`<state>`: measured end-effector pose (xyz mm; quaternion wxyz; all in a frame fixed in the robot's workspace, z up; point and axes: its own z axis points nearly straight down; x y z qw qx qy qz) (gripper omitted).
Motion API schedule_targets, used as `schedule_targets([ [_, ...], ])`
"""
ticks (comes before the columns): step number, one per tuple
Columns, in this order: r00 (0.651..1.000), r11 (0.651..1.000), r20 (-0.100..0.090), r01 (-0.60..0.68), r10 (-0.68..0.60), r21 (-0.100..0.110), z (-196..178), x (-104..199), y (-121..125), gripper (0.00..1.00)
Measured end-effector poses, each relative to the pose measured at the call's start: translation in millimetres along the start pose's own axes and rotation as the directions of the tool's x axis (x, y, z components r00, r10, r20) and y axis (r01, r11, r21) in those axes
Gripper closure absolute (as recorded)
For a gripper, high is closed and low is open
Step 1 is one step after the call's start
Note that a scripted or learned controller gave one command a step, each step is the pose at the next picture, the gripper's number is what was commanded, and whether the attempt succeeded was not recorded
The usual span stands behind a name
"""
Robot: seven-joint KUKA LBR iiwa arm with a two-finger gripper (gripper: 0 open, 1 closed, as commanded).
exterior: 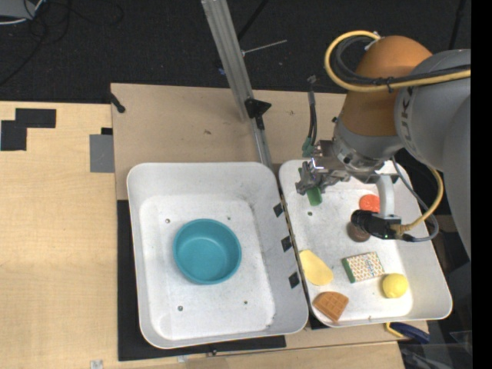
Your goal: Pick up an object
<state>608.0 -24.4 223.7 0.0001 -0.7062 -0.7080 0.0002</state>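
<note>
Hovering low in the right shallow white bin (pixel 430 302), the gripper (pixel 313 181) pinches a small green block (pixel 314 196); a round teal plastic bowl (pixel 206 250) sits in the left bin (pixel 154 183).

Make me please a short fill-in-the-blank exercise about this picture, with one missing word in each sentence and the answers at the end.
1. The teal bowl lies in the ____ bin of the camera view.
2. The gripper hangs over the far-left corner of the ____ bin.
3. The small ball near the right bin's front edge is ____ in colour.
4. The waffle piece lies just in front of the pale ____ wedge.

Missing words: left; right; yellow; yellow
</note>
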Motion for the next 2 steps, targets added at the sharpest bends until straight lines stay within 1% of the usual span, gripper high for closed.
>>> schedule_targets([
  [1,1.000,1.000,0.000,0.000,0.000,-0.001,-12,43,21,1.00],
  [2,1.000,1.000,0.000,0.000,0.000,-0.001,-18,91,36,1.00],
])
